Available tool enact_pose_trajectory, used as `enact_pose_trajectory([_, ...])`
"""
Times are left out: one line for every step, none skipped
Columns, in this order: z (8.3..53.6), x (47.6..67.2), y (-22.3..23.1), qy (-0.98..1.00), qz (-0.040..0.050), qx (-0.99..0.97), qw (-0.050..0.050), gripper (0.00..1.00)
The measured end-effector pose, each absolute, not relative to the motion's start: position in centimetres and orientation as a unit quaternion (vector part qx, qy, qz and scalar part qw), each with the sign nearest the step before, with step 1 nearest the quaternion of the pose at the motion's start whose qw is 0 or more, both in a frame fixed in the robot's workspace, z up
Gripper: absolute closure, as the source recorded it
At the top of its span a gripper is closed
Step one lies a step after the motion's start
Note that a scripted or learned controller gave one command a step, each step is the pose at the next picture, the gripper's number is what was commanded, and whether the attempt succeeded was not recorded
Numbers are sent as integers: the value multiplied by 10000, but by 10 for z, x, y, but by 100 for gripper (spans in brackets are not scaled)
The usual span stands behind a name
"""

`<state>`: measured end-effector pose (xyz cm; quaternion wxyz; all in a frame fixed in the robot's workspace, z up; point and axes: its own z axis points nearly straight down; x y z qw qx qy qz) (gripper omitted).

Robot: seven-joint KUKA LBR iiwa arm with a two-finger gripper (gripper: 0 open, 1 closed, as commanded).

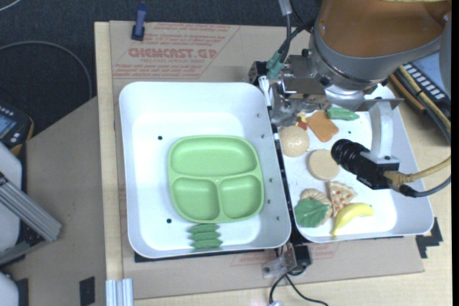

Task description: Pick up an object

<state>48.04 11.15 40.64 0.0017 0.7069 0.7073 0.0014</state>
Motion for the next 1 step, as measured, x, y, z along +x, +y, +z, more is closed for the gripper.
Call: enact_pose_trajectory([416, 481, 112, 7074, 20, 7068, 26, 100])
